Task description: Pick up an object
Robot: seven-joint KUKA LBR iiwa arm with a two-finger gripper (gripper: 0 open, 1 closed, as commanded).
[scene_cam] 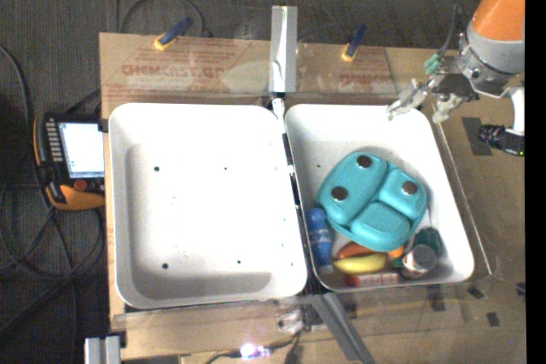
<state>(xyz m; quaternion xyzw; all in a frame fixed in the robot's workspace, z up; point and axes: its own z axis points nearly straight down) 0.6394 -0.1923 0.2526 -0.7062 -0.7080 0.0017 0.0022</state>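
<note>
The right bin (435,151) holds a pile at its near end. A large teal plastic toy (375,196) with round dark spots lies on top. Beside it are a blue bottle (317,234), a yellow banana (362,264), an orange piece (360,250) and a round can (423,255). My gripper (421,107) hangs over the bin's far right corner, well away from the pile and above it. Its two fingers are spread open with nothing between them.
The left bin (205,200) sits next to the right one, with a thin divider between them. A teach pendant (68,158) lies to the left of the bench. Two clamps (173,33) and cardboard line the far edge.
</note>
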